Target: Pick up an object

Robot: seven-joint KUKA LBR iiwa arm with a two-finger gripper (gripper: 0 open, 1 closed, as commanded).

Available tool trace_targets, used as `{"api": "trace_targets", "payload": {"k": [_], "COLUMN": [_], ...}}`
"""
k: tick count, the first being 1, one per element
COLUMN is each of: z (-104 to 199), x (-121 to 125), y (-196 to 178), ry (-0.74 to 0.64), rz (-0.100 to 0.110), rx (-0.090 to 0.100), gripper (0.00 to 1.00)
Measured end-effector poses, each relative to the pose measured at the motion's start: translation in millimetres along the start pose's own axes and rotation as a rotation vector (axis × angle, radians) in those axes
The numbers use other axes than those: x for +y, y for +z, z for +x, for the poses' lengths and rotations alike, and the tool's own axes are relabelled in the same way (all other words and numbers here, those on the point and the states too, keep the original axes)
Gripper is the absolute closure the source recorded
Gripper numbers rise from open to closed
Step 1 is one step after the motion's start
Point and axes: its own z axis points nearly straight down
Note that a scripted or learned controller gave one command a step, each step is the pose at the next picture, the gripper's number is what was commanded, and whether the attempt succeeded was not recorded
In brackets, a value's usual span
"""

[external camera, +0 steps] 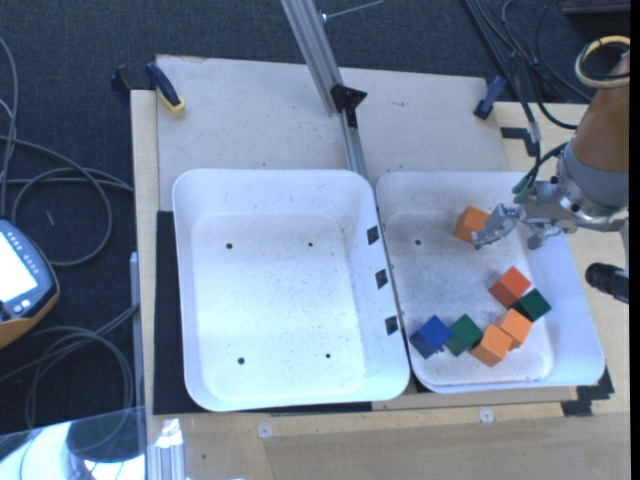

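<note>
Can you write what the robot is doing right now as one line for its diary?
phase: reaching | gripper: beside lone orange block in right bin | holding: nothing seen | other blocks: clustered lower in bin

The arm (600, 158) reaches over the right bin (570, 368) beside an orange block (470, 223).

No readable text — no labels.
</note>
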Motion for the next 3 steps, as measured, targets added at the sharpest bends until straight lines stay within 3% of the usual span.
{"api": "trace_targets", "payload": {"k": [1, 2, 3], "z": [18.1, -25.6, -43.6], "x": [-57.8, -31.4, -38.1], "y": [62.7, 89.6, 18.2], "ry": [0.001, -0.002, 0.001], "rz": [0.010, -0.017, -0.009], "rx": [0.003, -0.007, -0.005], "gripper": [0.00, 0.00, 0.00]}}
